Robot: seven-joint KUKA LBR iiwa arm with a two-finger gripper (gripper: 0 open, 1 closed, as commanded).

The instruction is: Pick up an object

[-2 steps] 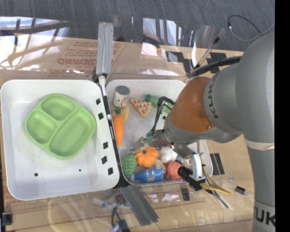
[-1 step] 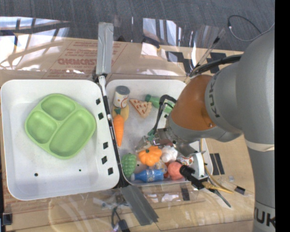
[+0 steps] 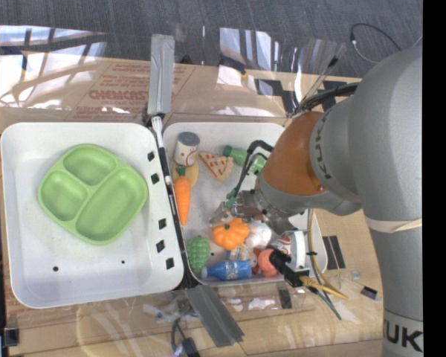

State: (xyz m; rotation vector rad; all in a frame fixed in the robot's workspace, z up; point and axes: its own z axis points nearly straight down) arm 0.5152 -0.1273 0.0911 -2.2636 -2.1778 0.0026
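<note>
"KUKA" lettering marks arm.

The right bin holds a jumble of toy food: an orange carrot lying lengthwise along its left wall, a small pumpkin near the middle, a green bumpy piece, a blue bottle on its side, and a pizza slice.

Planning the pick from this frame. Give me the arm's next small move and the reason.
Probably a short straight descent. The gripper hangs low over the right bin, just above the orange pumpkin, and the arm hides how its jaws stand. Nothing shows as held, so lowering onto the pumpkin seems the likeliest step.
</note>
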